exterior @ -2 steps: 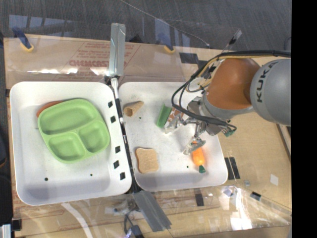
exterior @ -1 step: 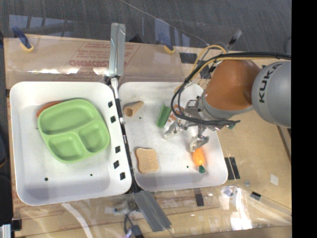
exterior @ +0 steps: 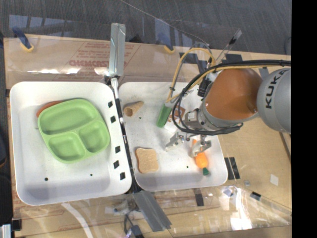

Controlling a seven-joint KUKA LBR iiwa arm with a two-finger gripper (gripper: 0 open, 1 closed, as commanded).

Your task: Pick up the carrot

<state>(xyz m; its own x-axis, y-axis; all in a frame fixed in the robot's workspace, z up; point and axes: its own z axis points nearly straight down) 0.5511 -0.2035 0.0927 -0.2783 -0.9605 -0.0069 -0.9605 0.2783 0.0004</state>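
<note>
Both bins (exterior: 29, 182) are white. The left one holds a light green divided plate (exterior: 73, 129). In the right are an orange carrot (exterior: 201, 160) with a green tip, tan bread (exterior: 147, 160), a green stick (exterior: 163, 115). The arm (exterior: 275, 100) is grey with an orange band (exterior: 233, 93).

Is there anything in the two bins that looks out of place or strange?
One thing: in the left bin, the green divided plate lies on top of an orange-red object, which peeks out at its upper left. In the right bin, the food pieces lie loosely scattered, nothing spilled.
</note>
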